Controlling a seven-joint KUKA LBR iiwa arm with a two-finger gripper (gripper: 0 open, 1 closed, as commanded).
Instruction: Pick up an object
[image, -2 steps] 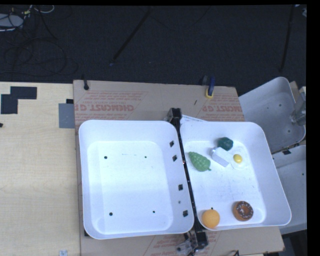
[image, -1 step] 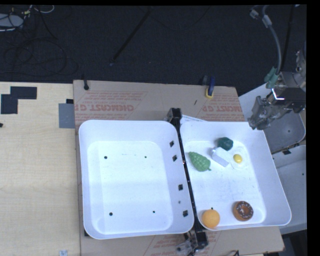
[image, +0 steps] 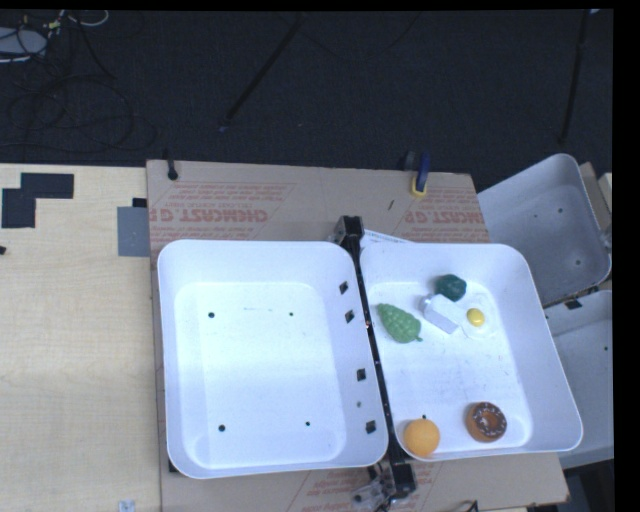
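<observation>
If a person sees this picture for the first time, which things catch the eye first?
Most striking is the small cluster of coloured things in the right bin: an orange ball and a brown doughnut near its front edge, and a green bumpy piece near the divider. Further back lie a dark green object and a fried egg.

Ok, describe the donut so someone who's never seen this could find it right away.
Look in the right-hand white bin, at its near edge. The donut lies there right of an orange ball. It is the brown ring with a hole in the middle.
</observation>
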